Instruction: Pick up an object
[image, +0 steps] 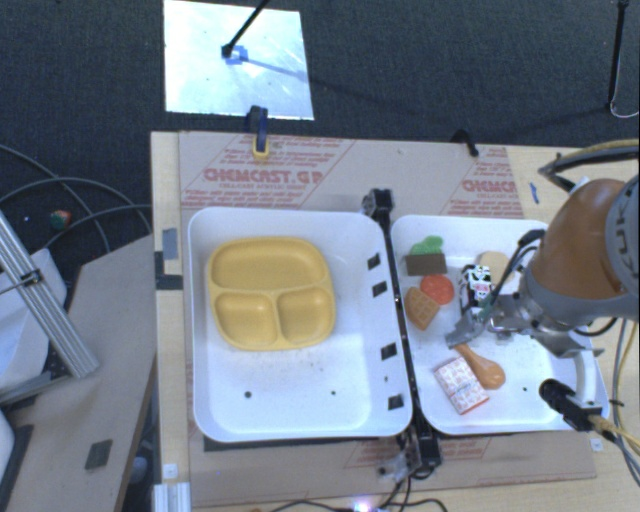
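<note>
We see two white bins side by side. The left bin (220, 400) holds one yellow tray (271, 291) with three compartments. The right bin (520, 412) holds six small things: a green piece (428, 244) at the top, a brown block (426, 263) just below it, a red piece (437, 288), a waffle (421, 309) at its seven o'clock, a drumstick (480, 366) and a patterned box (460, 385). The drumstick's long axis runs from ten o'clock to four o'clock, thick end toward four; the box touches it at seven o'clock. The gripper (474, 322) hangs just above the drumstick's thin end, close beside a black-and-white toy (481, 282); we cannot tell how far its fingers stand apart, nor that it grips anything.
</note>
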